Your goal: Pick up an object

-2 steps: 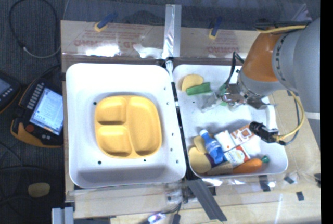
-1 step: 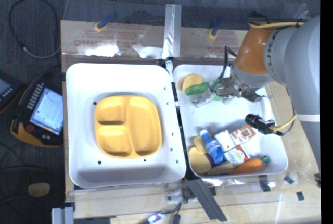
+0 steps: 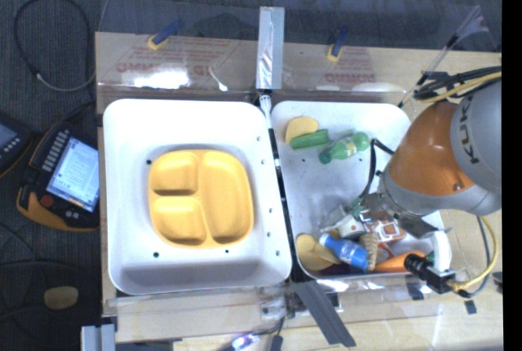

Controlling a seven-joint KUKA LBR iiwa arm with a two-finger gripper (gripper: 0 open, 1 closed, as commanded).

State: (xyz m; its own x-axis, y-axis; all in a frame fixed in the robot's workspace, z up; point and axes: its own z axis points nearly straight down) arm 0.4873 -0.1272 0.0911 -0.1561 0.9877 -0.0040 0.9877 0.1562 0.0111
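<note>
Far left on the dark carpet sat a handheld control pad (image 3: 65, 178) with a lit screen, cables looped around above it.

On the bench, the left bin (image 3: 122, 259) had just one thing in it: a yellow divided plate (image 3: 200, 196) with three compartments, sitting roughly in the middle and lying flat.

Between the two bins, at the back edge, a shiny strip (image 3: 270, 47) stood up against the clear panel, with a yellow-and-blue clip (image 3: 165, 34) on one side and another clip (image 3: 335, 46) on the other.

The right bin (image 3: 314, 182) was the busy one. Up near its back there was a yellow slice (image 3: 300, 127), touching a green pickle-looking piece (image 3: 309, 139), and just beside that a green bottle (image 3: 345, 148) lying on its side. Down at the front edge everything was heaped together: a yellow cup thing (image 3: 311, 250), a blue bottle (image 3: 346, 251) lying across it, and an orange carrot (image 3: 393, 262) poking out toward the right.

The arm (image 3: 444, 153) came in from the right, its orange band hanging over the bin, and the gripper (image 3: 371, 220) was down in that front pile, right above the blue bottle. Honestly couldn't tell how wide it was or whether it actually had anything, too much clutter around it.
</note>
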